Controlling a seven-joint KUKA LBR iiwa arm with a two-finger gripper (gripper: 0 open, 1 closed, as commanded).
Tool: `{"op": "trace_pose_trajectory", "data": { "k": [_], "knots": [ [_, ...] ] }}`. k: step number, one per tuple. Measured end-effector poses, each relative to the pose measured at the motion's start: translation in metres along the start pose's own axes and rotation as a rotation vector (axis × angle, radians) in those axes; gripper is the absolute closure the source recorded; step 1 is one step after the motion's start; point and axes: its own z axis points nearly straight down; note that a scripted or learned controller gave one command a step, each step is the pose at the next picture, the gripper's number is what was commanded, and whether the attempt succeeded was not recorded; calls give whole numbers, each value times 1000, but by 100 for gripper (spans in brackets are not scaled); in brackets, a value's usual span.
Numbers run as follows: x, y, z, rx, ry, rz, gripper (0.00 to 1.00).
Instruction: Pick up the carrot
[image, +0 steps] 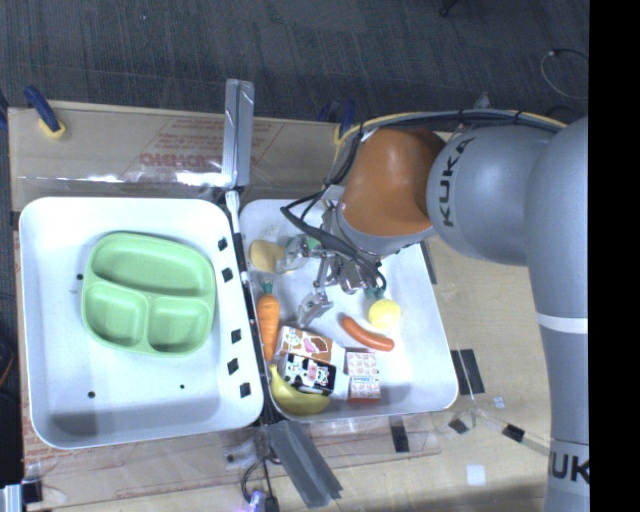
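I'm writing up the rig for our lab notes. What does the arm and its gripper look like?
The arm is bulky, rounded grey, lettered KUKA in dark capitals, with an orange band above the wrist. Black cables loop beside that band. The gripper is slim bare metal.

From my station the feed is evenly and fairly brightly lit from overhead, with the white bins (60, 400) close to washed out. Soft shadow pools along their inner walls and under the arm (480, 200). The picture is slightly grainy, small items soft.
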Motion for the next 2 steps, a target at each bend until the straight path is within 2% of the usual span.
{"op": "trace_pose_trajectory", "data": {
  "k": [1,2],
  "knots": [
    [-1,-1,-10,0,-3,1,100],
    [-1,-1,-10,0,-2,1,0]
  ]
}}
